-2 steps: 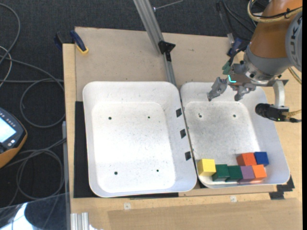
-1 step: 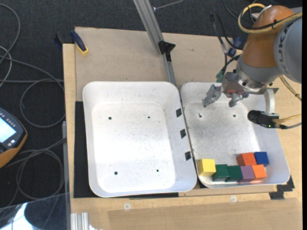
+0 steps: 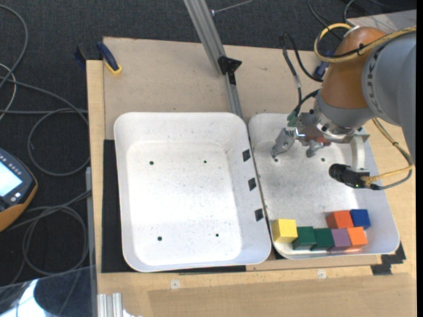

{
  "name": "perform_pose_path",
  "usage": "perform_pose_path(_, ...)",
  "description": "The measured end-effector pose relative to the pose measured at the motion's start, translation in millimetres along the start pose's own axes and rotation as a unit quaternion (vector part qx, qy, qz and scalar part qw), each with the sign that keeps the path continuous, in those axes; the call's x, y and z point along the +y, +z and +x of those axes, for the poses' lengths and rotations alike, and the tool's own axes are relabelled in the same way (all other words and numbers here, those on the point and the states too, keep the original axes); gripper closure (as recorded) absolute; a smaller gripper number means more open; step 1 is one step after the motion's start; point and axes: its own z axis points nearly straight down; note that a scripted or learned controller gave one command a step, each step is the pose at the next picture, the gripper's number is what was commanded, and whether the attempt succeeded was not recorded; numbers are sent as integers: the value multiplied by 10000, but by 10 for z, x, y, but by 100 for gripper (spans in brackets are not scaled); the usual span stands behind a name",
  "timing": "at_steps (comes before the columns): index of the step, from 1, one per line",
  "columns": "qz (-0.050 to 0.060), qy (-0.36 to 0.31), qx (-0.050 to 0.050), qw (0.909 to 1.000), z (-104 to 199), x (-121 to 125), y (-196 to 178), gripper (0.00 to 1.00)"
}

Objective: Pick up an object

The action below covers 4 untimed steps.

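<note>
Several small blocks lie bunched along the near edge of the right bin (image 3: 297, 190): a yellow block (image 3: 285, 229), a green block (image 3: 313, 237), a purple block (image 3: 340, 238), two orange blocks (image 3: 355, 236) and a blue block (image 3: 360, 217). My gripper (image 3: 298, 146) hangs over the far part of that bin, well away from the blocks. Its fingers (image 3: 283, 142) stand apart with nothing between them, so it is open.
The left bin (image 3: 178, 190) sits beside the right one on the wooden bench. A metal pole (image 3: 210, 38) slants across the back of the bench. Cables run from the arm over the right bin's right side. A blue and yellow clamp (image 3: 109, 57) lies at the far left corner.
</note>
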Motion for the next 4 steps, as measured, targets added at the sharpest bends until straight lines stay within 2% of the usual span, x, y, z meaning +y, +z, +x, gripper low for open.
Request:
perform_pose_path(1, 2, 2, 0, 10000, 6, -9, 482, 0)
perform_pose_path(2, -41, 0, 5, 10000, 11, 15, 336, 100)
perform_pose_path(4, -73, -8, -9, 10000, -30, 6, -836, 100)
